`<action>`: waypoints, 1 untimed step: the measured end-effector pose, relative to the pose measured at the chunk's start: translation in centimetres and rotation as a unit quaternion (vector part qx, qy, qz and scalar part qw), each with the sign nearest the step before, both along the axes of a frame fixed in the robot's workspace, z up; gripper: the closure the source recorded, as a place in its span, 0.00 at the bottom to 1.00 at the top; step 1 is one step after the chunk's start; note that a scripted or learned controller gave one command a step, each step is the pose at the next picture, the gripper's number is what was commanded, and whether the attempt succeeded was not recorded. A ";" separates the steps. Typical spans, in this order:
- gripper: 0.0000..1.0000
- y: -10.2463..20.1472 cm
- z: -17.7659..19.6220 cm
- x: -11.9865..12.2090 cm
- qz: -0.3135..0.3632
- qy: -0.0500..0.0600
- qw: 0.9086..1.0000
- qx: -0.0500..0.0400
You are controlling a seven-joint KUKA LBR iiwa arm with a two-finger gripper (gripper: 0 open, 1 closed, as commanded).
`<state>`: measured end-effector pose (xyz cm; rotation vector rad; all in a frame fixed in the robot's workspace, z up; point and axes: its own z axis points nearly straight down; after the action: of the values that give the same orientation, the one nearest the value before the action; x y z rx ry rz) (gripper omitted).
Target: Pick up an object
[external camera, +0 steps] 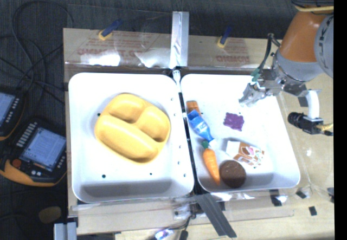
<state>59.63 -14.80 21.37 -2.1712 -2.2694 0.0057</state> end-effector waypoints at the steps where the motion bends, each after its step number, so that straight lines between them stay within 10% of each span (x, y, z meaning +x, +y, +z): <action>1: 0.00 0.0 0.0 0.0 0.000 0.000 1.000 0.000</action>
<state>59.63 -14.81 21.37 -2.1712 -2.2693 0.0067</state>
